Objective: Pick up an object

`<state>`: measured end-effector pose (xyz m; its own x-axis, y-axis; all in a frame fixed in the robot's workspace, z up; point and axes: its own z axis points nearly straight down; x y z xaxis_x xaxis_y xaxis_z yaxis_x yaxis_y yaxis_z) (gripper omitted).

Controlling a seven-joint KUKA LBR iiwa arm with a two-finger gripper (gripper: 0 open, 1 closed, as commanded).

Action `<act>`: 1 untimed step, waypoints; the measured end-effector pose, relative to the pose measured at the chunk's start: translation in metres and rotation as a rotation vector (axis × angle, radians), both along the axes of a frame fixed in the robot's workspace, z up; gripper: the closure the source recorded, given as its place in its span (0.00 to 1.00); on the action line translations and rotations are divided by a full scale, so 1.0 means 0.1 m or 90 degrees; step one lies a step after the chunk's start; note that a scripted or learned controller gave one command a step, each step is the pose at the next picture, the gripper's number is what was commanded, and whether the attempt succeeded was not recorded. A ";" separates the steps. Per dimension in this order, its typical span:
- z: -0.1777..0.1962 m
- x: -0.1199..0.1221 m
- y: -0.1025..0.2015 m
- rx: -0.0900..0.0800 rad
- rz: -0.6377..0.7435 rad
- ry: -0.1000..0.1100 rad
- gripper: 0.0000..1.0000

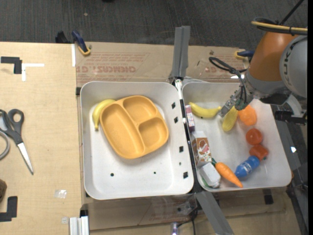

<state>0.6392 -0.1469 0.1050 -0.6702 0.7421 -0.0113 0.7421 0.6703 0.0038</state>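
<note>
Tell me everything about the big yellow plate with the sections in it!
The yellow plate is a rounded tray that looks like smooth plastic, split by raised ridges into three compartments: one long one on its left and two smaller ones on its right. Nothing lies inside it. It sits flat, turned at a slant, in the left white bin, toward the back. A yellow banana curves along its upper left rim, seemingly touching it.

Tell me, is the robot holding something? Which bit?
It looks that way: the pincer sits at the top end of a small yellow banana in the right bin, though a firm hold is unclear.
</note>
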 end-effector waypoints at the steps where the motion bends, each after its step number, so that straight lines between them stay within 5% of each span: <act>1: 1.21 -0.06 0.63 0.003 0.040 0.004 1.00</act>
